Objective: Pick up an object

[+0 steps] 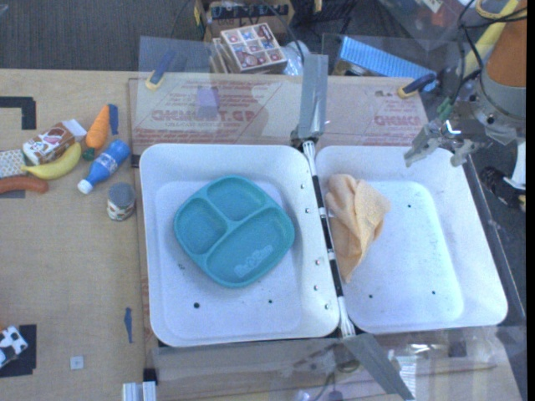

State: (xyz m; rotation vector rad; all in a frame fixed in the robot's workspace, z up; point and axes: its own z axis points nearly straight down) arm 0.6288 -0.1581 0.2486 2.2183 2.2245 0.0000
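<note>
**A:** Where is the two-finger gripper (438, 147) right now, and why there?

**B:** It hangs above the far right corner of the right white bin (468, 303), just over the far rim. Its fingers are spread apart with nothing between them, so it holds no object. I read that as a ready pose: high and off to the corner, it leaves the bin floor unobstructed from above before a descent.

**A:** What is there to pick?

**B:** Two candidates. A crumpled pale orange cloth (353, 220) lies in the right bin against its left wall, nearer the far edge than the near one. A teal plastic divided plate with three compartments (235, 230) lies flat in the middle of the left white bin (167, 307).

**A:** Which is the likelier target?

**B:** The cloth, I judge. It shares the bin the gripper hovers over, and its folds stand up enough for fingers to pinch. The plate lies flat with a low rim, a harder grasp. The cloth's closeness to the wall could crowd one finger, though.

**A:** And the things on the wooden bench at left?

**B:** A yellow banana (52, 164), a small blue and white bottle (104, 164) and a small grey tin (121, 200) sit outside the bins near the bench's left edge, well apart from the gripper; probably spares.
</note>
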